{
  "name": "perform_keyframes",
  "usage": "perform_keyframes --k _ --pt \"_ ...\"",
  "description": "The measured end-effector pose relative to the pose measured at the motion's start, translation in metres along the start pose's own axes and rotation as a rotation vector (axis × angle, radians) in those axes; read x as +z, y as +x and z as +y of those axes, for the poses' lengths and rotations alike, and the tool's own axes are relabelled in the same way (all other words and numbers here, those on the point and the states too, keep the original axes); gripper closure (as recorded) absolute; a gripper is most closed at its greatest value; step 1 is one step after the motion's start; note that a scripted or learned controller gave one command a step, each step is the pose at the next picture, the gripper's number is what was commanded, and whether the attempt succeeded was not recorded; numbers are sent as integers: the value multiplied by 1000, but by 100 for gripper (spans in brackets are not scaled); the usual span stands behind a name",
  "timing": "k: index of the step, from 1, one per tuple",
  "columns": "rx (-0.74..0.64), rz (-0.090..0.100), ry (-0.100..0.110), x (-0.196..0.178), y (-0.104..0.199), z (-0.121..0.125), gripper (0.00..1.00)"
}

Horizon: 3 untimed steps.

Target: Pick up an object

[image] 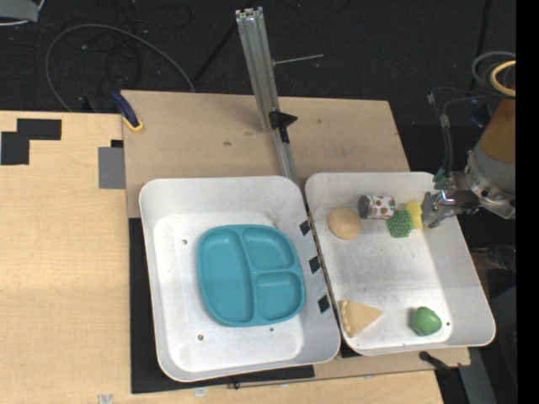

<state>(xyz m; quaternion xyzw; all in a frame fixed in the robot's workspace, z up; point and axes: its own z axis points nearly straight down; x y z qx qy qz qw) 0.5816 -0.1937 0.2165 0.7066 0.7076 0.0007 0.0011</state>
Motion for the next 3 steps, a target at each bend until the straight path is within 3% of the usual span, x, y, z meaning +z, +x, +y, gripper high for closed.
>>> perform_keyframes --k 1,3 --pt "0 1 3 -7 -1 0 100" --pt "-2 2 5 4 100 10 100"
